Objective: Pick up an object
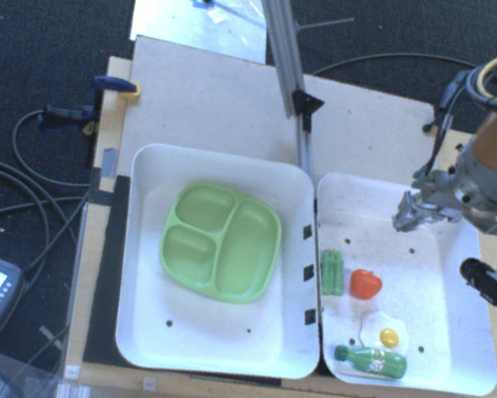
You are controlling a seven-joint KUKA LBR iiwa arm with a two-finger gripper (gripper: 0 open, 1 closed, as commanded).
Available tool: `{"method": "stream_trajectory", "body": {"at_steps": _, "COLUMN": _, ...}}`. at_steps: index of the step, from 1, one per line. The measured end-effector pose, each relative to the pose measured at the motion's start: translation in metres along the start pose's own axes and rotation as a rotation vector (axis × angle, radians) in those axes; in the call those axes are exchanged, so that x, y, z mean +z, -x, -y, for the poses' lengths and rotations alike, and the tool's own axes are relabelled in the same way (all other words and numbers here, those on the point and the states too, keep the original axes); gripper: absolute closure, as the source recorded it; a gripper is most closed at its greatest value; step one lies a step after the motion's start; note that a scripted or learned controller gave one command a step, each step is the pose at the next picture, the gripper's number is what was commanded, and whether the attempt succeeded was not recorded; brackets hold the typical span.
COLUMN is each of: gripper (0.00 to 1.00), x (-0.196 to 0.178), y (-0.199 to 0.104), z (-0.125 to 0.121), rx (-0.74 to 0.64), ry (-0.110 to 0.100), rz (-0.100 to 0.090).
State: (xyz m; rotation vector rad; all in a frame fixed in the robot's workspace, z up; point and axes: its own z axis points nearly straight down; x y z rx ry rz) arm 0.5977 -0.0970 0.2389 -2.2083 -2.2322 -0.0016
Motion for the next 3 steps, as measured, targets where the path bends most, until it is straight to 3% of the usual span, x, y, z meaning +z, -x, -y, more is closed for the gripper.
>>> {"method": "stream_trajectory", "body": {"at_steps": 2, "gripper": 1.0, "x": 0.005, "y": -0.099, "z": -0.021, "rx": 0.0, "ry": 0.003, "rz": 0.0}}
{"method": "stream_trajectory", "body": {"at_steps": 3, "gripper": 1.0, "x": -0.003, "y": -0.158, "z": -0.016, "rx": -0.001, "ry": 0.002, "rz": 0.0}}
